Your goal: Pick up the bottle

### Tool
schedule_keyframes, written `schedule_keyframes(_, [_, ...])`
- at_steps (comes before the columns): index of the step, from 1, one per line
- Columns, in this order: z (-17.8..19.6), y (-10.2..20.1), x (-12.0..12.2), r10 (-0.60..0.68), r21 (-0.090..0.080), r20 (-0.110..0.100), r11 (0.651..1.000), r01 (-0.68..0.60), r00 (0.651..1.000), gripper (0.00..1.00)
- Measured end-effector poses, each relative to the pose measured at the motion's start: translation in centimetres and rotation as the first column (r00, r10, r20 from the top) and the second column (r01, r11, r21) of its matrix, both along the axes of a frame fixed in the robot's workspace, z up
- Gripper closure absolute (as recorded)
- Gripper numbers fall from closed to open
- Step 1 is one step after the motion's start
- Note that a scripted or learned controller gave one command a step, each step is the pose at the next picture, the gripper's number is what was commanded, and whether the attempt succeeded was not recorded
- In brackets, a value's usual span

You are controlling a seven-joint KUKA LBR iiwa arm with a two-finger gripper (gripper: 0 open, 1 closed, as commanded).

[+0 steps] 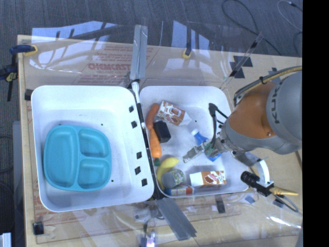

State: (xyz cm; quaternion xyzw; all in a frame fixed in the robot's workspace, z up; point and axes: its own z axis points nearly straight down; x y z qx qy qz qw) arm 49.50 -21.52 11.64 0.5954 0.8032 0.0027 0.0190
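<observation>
The left bin holds 1 blue divided plate with 3 compartments, lying flat toward the bin's left side.

The right bin holds a crowd of small things. Along its left wall lies an orange carrot, with a black block touching it on the right. Far of these sits a brown and white packet. Near the carrot's lower end lie a yellow lemon and a grey round lid-like thing. A slim tube with a red end lies along the near wall. To its right lies a white and red carton.

The bottle, small with a blue cap, lies near the middle of the right bin, just left of the gripper, which hangs low over the bin's right half. Whether the claw is apart or together cannot be told.

Risks: the bottle is small and lies on its side, so it may roll or slip from a pinch. The carton is close by, so a descent slightly off target may strike or grab it instead.

Readable writing: red lettering on the bench cover beyond the bins reads roughly "CHEMCAST". The arm's grey casing shows "KU". Packet and carton print is too small to read.
</observation>
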Motion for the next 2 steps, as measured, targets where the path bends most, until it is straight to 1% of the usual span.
schedule_keyframes(2, [0.00, 0.00, 0.00, 0.000, 0.000, 0.000, 1.000, 0.000, 1.000, 0.00])
